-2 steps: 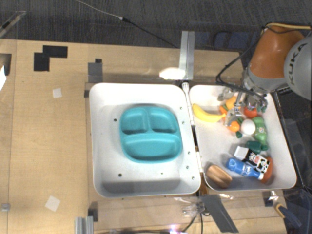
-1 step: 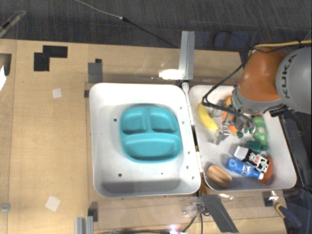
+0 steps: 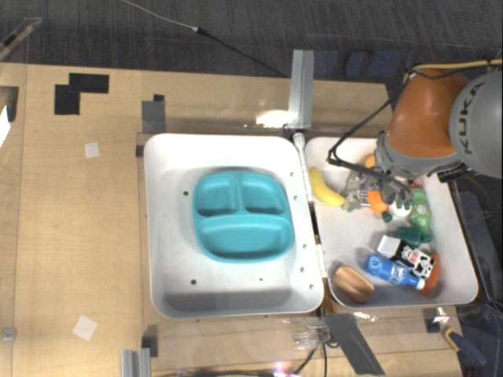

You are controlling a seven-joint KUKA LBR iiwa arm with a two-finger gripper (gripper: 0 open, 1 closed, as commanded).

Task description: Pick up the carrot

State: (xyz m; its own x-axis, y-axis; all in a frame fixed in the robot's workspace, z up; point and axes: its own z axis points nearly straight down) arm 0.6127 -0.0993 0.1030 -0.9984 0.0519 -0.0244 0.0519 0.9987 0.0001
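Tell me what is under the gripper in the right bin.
Under the gripper an orange piece, likely the carrot, shows beside the banana in the right bin. The arm's wrist covers the rest, including any contact.

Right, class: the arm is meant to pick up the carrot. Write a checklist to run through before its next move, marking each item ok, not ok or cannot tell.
1. Carrot located, in the right bin: ok.
2. Tool above the carrot: ok.
3. Carrot between the tool's tips: cannot tell.
4. Carrot free of neighbours: not ok, banana and green toy close by.
5. Carrot fully in sight: not ok, the arm covers part.
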